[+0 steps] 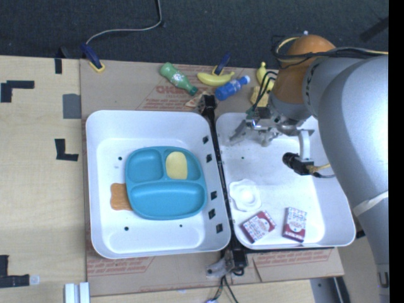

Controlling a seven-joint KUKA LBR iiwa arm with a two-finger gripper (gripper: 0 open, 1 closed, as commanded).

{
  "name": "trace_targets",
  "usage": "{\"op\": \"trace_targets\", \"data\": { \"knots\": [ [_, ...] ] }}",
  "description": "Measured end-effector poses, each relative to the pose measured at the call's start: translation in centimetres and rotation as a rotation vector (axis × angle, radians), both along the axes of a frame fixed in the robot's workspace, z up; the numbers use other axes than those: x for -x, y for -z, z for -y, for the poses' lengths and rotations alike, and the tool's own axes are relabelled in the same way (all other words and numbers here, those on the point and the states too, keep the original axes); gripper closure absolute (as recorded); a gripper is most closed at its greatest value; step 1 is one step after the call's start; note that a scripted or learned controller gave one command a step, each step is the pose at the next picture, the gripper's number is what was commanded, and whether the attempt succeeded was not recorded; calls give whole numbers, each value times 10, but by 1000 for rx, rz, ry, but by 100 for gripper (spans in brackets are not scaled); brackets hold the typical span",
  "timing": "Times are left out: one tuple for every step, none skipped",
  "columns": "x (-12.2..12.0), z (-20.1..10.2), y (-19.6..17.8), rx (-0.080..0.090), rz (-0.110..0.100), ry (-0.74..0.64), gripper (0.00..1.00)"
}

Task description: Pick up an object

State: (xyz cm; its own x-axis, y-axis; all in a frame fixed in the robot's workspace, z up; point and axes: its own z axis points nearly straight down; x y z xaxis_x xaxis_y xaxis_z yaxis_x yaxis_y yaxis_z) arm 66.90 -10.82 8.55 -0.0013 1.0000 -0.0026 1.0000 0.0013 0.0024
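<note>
A cardboard-covered bench [126, 90] bears the left bin [104, 169], holding a blue divided plate [165, 183], and the right bin [328, 223], with bare floor at its middle. The gripper [254, 131] hovers, fingers spread apart and unladen, at the right bin's far end; two small red packets [257, 226] lie well apart, near its front wall.

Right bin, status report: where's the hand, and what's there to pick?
Hand open, over right white bin far end, holding nothing. Two small red cartons and white cup near front, untouched.

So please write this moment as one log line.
arm: over right bin | gripper: near its back wall, holds nothing | tray: left bin
</note>
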Motion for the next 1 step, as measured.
{"op": "trace_targets", "data": {
  "knots": [
    [26,1,-3,-1,-4,0,0]
  ]
}}
